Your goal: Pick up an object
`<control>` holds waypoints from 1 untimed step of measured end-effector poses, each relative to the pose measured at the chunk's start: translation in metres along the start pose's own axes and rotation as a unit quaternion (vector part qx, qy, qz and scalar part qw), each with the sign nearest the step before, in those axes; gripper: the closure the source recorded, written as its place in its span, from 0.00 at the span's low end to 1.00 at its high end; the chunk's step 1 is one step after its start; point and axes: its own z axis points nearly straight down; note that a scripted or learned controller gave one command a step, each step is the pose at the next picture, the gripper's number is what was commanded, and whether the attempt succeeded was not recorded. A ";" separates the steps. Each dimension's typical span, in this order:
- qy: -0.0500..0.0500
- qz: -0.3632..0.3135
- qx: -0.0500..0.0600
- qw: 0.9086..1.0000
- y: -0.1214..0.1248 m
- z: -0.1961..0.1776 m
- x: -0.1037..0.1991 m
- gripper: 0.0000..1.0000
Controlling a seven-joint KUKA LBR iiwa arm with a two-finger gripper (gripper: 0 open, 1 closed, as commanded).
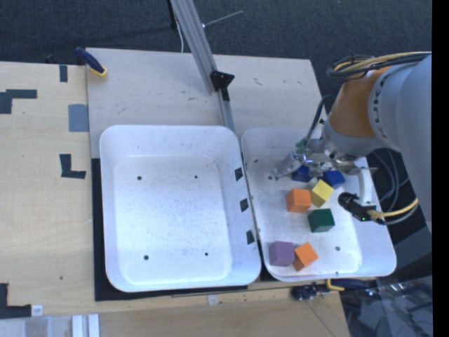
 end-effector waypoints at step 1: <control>-0.001 -0.001 0.000 1.000 0.000 -0.008 0.000 1.00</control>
